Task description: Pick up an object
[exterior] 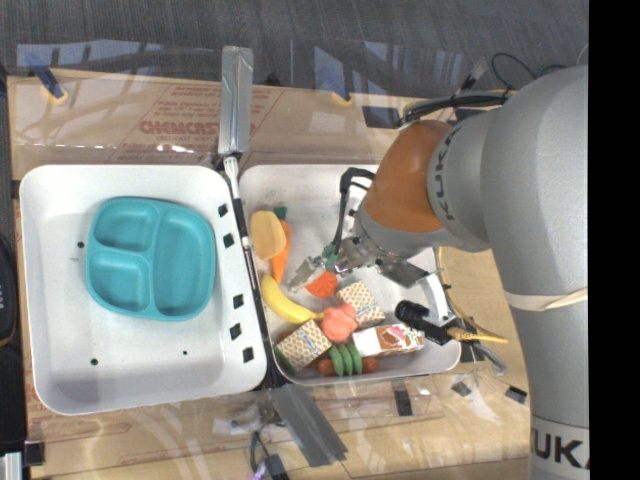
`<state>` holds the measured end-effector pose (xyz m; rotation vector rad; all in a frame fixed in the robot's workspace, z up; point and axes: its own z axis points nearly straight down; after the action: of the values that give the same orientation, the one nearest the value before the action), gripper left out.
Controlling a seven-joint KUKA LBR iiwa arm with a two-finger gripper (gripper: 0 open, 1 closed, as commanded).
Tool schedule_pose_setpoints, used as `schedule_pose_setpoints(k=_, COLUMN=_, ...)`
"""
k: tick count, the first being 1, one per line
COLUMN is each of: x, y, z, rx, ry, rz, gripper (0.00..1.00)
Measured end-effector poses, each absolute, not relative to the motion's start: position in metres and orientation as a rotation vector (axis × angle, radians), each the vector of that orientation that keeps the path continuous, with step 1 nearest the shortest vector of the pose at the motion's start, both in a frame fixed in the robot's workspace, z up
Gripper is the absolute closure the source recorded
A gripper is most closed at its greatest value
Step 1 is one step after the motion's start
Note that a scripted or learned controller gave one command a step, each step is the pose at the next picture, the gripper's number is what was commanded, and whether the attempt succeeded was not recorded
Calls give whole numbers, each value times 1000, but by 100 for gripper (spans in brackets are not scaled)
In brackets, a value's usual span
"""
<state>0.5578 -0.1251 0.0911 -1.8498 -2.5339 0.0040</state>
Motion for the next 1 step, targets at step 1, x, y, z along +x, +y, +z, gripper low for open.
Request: schedule_pose_setpoints(k=1, x=558, y=-125, z=101, rx=-1846, ry=-2535, rz=4, gripper=100)
